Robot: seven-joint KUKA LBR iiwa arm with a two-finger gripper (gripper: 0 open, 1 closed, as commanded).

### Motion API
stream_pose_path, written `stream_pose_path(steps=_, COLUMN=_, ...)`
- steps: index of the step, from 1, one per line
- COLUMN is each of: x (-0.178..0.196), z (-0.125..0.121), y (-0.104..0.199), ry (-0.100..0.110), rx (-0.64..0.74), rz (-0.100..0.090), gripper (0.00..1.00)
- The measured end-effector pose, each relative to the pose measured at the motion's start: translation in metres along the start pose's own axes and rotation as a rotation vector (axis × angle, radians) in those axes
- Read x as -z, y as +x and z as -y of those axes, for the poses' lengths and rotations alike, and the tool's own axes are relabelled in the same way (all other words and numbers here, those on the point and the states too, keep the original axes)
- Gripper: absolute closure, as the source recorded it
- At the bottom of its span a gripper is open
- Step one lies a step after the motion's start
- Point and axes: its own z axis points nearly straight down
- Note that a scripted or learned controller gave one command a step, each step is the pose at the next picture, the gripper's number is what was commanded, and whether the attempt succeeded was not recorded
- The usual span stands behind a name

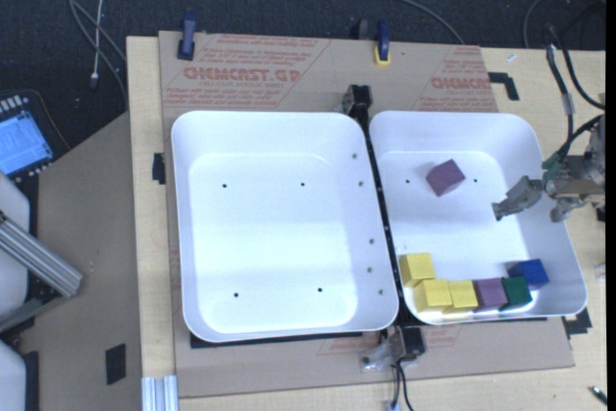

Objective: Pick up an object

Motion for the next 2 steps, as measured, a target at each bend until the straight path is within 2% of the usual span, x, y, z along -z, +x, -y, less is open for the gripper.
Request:
stream_pose_path(steps=1, x=-0.097, z=-0.087, y=0.033, ry=0.004, rx=0.005, rz=-0.001, gripper=0.0)
stream_pose_path(steps=2, x=-0.177, z=-0.17, y=0.038, ry=0.008, rx=0.001, rz=0.0, gripper=0.0)
